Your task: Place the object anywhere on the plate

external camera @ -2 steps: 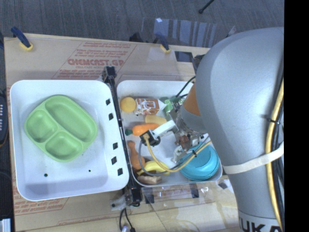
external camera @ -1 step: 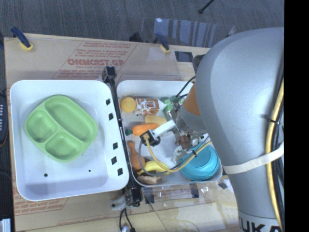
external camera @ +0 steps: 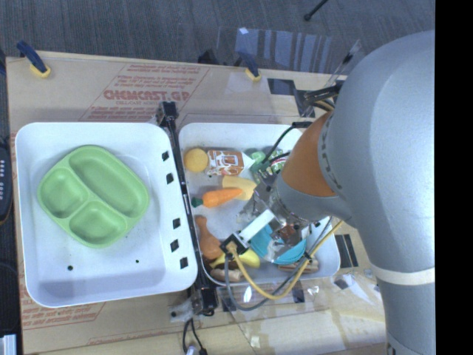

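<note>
Stood barely begun: gripper [external camera: 283, 234] low in the right bin [external camera: 222, 129], grip impossible to tell, toys [external camera: 222, 197] to pick from lying close around it, none seen lifted, green divided plate [external camera: 92, 194] well apart and bare, pick and placement both left

A white left bin [external camera: 96, 279] and right bin [external camera: 222, 133] sat side by side on the cardboard-covered bench [external camera: 111, 80]. In the right bin a toy carrot [external camera: 222, 197] lay just below a yellow fruit [external camera: 196, 160], perhaps a lemon. A blue clamp [external camera: 33, 59] gripped the bench's far-left corner.
</note>
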Tool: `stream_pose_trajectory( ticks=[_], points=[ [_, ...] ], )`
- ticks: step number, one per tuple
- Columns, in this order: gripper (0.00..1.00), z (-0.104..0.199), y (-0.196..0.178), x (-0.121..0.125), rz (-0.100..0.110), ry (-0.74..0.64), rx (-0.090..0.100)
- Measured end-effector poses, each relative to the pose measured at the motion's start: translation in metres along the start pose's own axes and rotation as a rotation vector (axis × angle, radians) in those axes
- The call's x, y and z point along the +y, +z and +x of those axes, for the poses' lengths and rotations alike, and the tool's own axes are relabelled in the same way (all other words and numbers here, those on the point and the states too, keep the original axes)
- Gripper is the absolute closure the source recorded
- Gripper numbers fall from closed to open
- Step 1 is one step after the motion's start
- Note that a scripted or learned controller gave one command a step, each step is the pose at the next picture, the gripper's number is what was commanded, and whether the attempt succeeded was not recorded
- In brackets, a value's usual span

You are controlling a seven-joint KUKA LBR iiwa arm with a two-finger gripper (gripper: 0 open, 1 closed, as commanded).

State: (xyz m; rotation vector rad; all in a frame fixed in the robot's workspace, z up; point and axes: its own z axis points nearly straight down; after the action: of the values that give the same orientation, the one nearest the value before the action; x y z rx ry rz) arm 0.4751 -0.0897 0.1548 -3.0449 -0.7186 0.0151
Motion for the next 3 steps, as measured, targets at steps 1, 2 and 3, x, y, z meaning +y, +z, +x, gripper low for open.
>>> stream_pose_trajectory(
  ticks=[1, 2, 3],
  points=[
    [1.00, 0.000, -0.008, -0.001, 0.010, -0.011, -0.005],
    [1.00, 0.048, 0.049, 0.038, -0.002, 0.217, -0.002],
    [1.00, 0.069, -0.020, 0.040, -0.005, 0.211, 0.005]
  ],
)
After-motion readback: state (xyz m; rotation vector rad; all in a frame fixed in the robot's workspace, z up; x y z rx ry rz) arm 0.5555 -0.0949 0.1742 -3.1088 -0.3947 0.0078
